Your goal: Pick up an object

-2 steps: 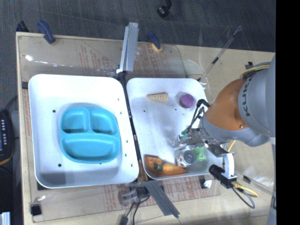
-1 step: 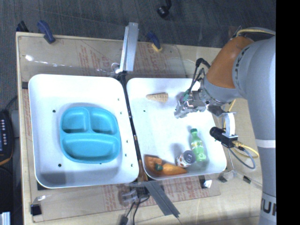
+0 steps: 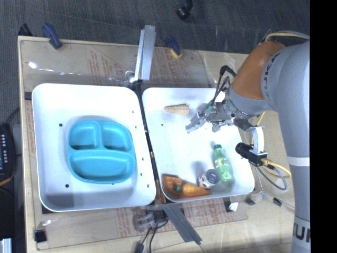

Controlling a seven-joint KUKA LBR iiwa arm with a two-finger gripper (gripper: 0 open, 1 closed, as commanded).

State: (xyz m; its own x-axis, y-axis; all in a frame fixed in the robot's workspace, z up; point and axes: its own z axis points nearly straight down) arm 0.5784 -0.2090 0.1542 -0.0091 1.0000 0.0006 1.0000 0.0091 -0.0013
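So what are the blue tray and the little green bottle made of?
The blue tray looks like smooth moulded plastic: one even colour, rounded compartments, soft shine. The green bottle seems to be glossy see-through plastic with a paler label, though it is too small to be sure.

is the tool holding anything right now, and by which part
Nothing is held. The tool hangs over bare floor of the right bin, beside the cone-shaped pastry and apart from the green bottle.
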